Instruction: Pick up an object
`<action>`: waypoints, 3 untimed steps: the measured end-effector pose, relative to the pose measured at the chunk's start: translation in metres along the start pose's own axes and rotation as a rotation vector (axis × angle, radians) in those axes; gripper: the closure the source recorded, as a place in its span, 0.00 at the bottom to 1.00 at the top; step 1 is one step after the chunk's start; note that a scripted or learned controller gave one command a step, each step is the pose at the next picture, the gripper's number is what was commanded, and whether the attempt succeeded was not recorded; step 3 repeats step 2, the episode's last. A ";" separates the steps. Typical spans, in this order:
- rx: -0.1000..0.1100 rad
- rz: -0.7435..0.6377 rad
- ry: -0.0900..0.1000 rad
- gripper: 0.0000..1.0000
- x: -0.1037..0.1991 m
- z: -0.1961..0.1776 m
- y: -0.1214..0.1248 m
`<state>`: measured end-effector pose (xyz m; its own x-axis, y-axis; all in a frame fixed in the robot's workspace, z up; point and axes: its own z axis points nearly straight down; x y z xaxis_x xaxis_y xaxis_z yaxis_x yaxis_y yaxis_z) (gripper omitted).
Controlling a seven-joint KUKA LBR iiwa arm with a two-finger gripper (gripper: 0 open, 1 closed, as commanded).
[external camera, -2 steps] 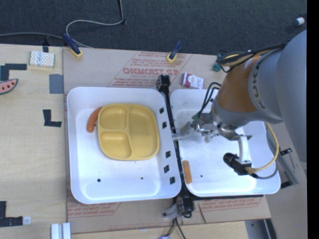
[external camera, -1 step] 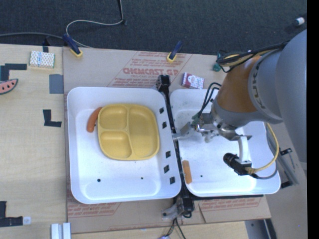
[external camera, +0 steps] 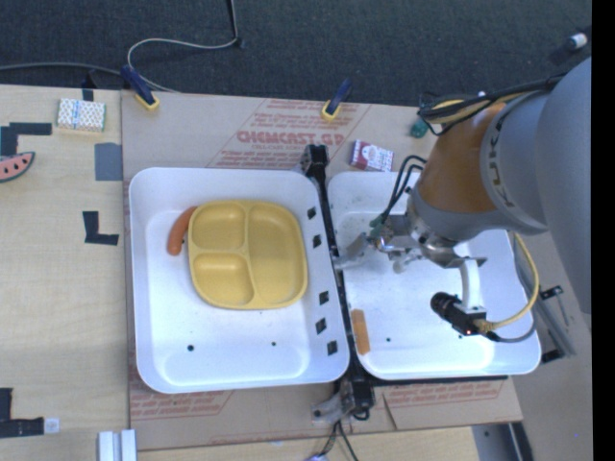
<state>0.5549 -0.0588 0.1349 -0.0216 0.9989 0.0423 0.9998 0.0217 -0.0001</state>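
Observation:
A yellow divided plate (external camera: 247, 254) lies in the left bin (external camera: 163, 353). An orange sausage-shaped piece (external camera: 177, 230) rests against the plate's left edge. In the right bin (external camera: 423, 353), a second small orange piece (external camera: 359, 330) lies near the front left corner. My gripper (external camera: 363, 246) hangs low over the right bin's left side, close to the divider between the bins, with the arm's orange band (external camera: 461, 161) above it. Nothing shows held in it. The orange piece in the right bin sits well in front of the gripper.
A small red and white packet (external camera: 370, 156) lies on the cardboard behind the right bin. Clamps (external camera: 140, 86) (external camera: 336, 104) hold the cardboard's back edge. A white block (external camera: 81, 114) and a watermelon-slice toy (external camera: 14, 166) sit far left. A cable (external camera: 524, 301) loops over the right bin.

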 end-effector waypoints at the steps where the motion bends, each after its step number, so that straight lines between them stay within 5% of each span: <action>1: 0.001 0.000 0.001 0.00 0.000 0.000 0.000; 3: 0.019 -0.003 0.006 0.00 -0.006 0.010 0.008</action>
